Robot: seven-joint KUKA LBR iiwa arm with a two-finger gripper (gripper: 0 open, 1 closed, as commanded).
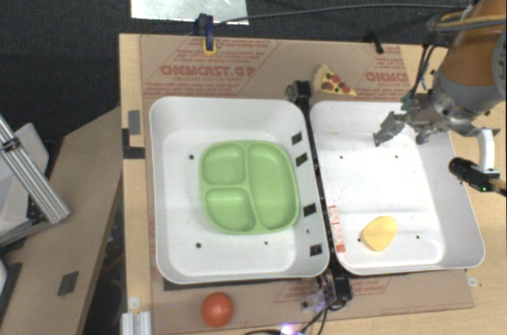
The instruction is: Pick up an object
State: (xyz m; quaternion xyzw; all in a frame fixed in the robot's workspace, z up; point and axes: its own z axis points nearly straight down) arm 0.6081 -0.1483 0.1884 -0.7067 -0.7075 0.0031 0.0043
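From the overhead camera view, nothing is lifted yet: the pick looks to be at its very start. The one obvious candidate in the arm's bin, a yellow object [379, 233], lies flat on the floor of the right bin [444, 167], near its front edge, untouched and well apart from the arm. Over in the left bin [170, 167] a green divided tray [249, 186] sits square in the middle. Outside the bins, a red ball [216, 309] rests on the board at the front, and a pizza-slice toy [333, 81] lies just behind the gap between the bins. Now the arm: it comes in from the right, orange band high, wrist tilted toward the back of the right bin, and the gripper [404, 127] hangs above that bin's rear half. Its grey fingers [386, 129] look spread apart with nothing between them. So everything is left to do, I'd say: travel forward to the yellow object, descend, close, lift.
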